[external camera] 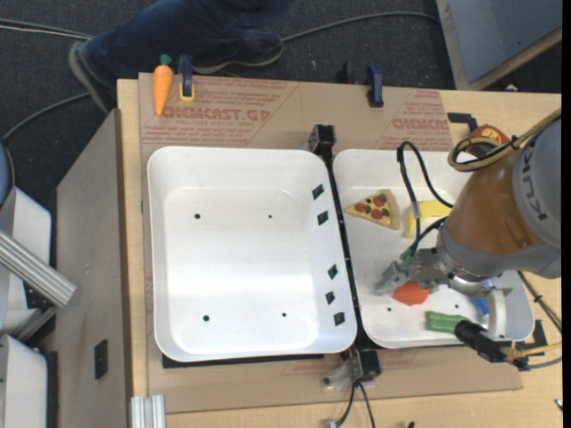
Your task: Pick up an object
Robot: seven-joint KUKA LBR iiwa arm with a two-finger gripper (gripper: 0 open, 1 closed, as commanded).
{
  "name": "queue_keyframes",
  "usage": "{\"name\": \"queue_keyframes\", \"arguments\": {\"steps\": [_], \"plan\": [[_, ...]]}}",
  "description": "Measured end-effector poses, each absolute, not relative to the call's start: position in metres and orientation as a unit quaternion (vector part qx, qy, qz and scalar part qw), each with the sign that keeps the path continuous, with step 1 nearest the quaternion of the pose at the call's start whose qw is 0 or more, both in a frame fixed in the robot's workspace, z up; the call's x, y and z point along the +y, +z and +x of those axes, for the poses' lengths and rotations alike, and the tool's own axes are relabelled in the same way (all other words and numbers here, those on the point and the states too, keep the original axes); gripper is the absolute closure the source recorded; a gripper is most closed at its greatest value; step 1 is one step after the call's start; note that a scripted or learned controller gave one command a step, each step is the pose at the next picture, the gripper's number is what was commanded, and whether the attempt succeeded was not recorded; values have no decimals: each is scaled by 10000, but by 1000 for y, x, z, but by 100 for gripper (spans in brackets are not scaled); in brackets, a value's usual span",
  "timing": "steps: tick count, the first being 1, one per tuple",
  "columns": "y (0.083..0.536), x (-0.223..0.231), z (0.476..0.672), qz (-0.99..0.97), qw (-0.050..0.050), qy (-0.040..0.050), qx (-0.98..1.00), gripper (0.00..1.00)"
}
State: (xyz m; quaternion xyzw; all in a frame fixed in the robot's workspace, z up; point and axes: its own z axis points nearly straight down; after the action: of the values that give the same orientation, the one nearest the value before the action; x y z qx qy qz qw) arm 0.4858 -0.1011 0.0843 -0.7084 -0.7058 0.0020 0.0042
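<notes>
Camera view: the gripper (393, 279) hangs low, the red piece (410, 294) just beside it, fingers seemingly apart, gripping nothing.

You see even, bright overhead light: the left white bin (236, 248) nearly glares, with only soft shadows inside its walls. Focus is slightly soft everywhere, and the floor beyond it is dark.
</notes>
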Motion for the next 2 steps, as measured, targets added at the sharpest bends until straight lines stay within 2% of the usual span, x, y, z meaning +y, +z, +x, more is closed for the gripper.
{"name": "queue_keyframes", "arguments": {"steps": [1,2], "plan": [[96,-100,490,-7074,1,-11,-7068,100],[190,-18,495,-7037,-22,-36,-7104,100]]}}
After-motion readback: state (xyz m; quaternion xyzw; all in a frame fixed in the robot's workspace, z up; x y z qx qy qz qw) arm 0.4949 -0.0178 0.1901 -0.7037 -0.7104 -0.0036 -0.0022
